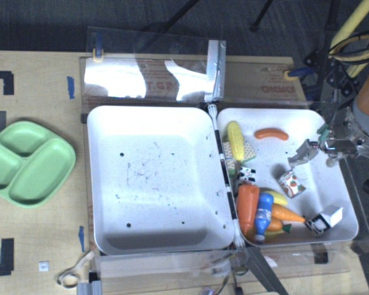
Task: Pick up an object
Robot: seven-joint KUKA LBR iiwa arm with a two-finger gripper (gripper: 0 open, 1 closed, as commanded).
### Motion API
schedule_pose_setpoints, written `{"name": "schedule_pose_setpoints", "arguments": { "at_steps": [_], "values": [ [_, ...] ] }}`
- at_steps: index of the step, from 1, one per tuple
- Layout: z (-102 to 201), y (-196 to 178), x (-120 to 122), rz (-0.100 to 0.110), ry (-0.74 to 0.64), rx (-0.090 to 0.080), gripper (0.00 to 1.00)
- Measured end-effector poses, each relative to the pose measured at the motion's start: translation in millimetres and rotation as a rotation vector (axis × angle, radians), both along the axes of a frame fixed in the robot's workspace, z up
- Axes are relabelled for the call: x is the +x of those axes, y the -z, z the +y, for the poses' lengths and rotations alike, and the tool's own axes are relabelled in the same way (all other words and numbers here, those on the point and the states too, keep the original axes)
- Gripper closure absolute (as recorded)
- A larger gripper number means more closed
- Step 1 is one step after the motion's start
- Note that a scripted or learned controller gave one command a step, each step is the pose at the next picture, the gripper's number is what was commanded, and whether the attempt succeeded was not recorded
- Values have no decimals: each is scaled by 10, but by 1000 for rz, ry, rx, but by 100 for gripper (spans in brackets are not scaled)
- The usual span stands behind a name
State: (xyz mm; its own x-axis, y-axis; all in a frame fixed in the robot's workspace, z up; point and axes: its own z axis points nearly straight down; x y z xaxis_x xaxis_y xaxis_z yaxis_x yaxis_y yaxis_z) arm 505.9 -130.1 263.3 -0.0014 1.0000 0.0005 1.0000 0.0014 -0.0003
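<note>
The task is judged to be at its start: nothing has been lifted, and every object lies on the floor of the right bin (332,118). The gripper (302,152) is seen reaching in over that bin's right wall, its metal fingers pointing toward the bin's middle; they appear slightly parted, and nothing is seen between them. Just below the fingertips, and apart from them, a small red-and-white carton (292,184) rests tilted on the bin floor; it is judged the likeliest target. Against the bin's left wall a corn cob (235,141) lies lengthwise, with a small black-and-white toy (248,175) just below it. Near the bin's far wall a red sausage (271,134) is seen by itself. In the bin's near left corner a cluster is packed together: an orange-red carrot-like piece (248,204), a blue-and-yellow bottle (264,212) touching it, and an orange carrot (286,214) lying across toward the near wall. In the near right corner a black-and-white piece (323,220) is found. What is left is judged to be the whole pick: descent onto one object, closure on it and a clean lift from the bin.
</note>
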Motion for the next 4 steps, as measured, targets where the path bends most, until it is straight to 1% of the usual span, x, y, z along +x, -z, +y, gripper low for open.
{"name": "schedule_pose_setpoints", "arguments": {
  "at_steps": [1, 2, 3, 4],
  "values": [
    [-80, 977, -43, 0, -34, 0, 0],
    [-376, 1769, 278, -6, -56, -1, 0],
    [-387, 1645, 297, -13, -54, -4, 100],
    [-360, 1725, 127, -15, 149, -2, 100]
  ]
}}
